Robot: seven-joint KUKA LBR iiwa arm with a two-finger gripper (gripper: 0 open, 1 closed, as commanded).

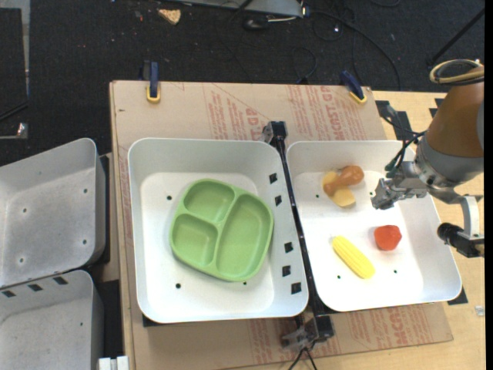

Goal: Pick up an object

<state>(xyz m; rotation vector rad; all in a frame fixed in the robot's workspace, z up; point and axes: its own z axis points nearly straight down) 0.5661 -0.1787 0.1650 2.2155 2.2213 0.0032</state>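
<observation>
Approach is the step in hand, I judge: gripper [383,198] hangs over the right bin [431,284], finger state impossible to tell, red object [388,237] just below it, so next move needs lowering onto that.

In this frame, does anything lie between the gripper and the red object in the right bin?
No. In the camera view, the gripper sits above the red object, and the stretch between them is bare white floor of the right bin.
</observation>
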